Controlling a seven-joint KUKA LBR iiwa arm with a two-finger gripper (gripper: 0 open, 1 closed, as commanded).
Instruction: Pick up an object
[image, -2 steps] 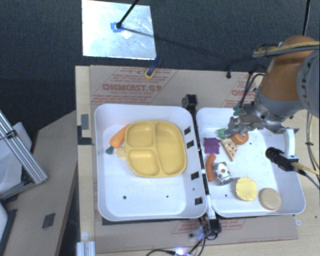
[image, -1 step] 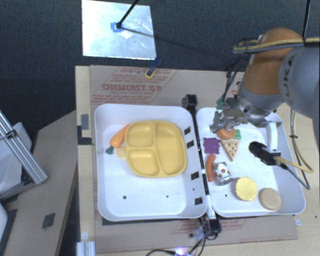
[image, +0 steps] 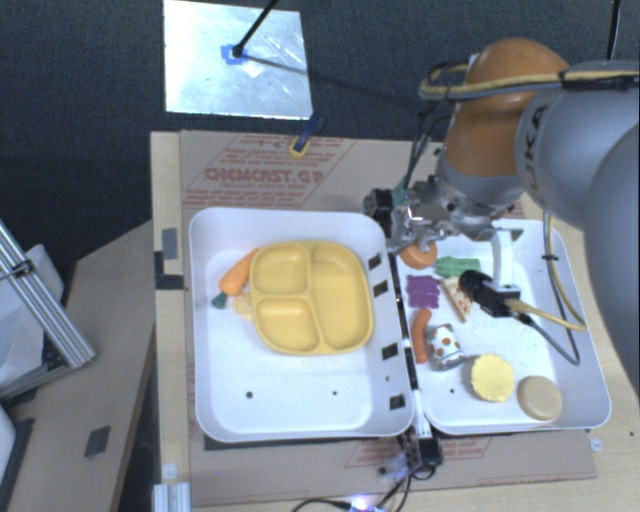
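My gripper (image: 413, 232) hangs low over the far left corner of the right bin (image: 590, 385), close to the divider between the two bins. Directly below it lies an orange rounded piece (image: 418, 256); whether the gripper touches it is not clear. Close by in the same bin are a green piece (image: 458, 266), a purple piece (image: 424, 291), a tan wedge (image: 458, 298), a red-orange sausage (image: 421, 328), a small can (image: 446, 347), a yellow disc (image: 492, 378) and a tan disc (image: 540, 397).
The left bin (image: 215, 380) holds a yellow divided plate (image: 305, 297) with an orange carrot (image: 237, 272) at its left edge. The grey arm with its orange band (image: 500, 100) reaches in over the back right. A shiny sheet (image: 238, 60) lies behind the bench.
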